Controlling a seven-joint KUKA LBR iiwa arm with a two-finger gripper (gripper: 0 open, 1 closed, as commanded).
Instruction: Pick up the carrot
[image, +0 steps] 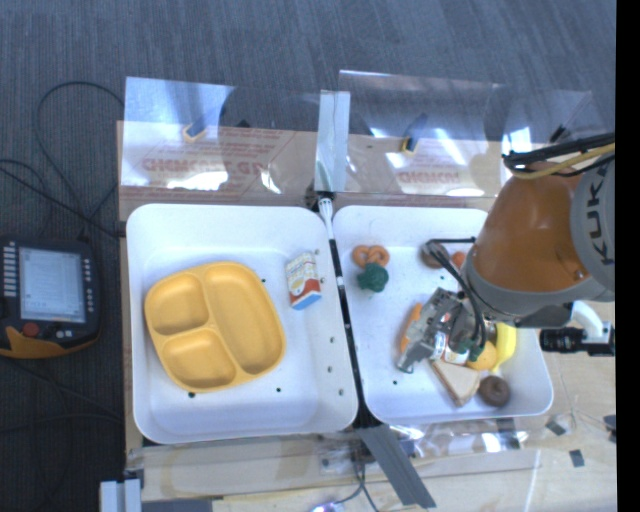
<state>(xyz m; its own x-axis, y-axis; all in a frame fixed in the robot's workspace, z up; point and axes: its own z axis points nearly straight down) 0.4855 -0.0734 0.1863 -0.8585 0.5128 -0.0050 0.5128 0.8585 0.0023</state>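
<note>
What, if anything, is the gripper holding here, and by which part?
It cannot be told. The two-finger gripper is down in the right white bin, right beside the orange carrot, but the view does not clearly show the carrot between its fingers.

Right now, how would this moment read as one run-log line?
task: pick up carrot | hand low in right bin, beside carrot | grasp: not confirmed | carrot not lifted | left bin: yellow tray, carton

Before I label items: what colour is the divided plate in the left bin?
Yellow plate, clearest in the camera view.

Gripper (418, 345) low in right bin (385, 400), beside carrot (411, 326); yellow tray (212, 325) in left bin (160, 225).
</note>
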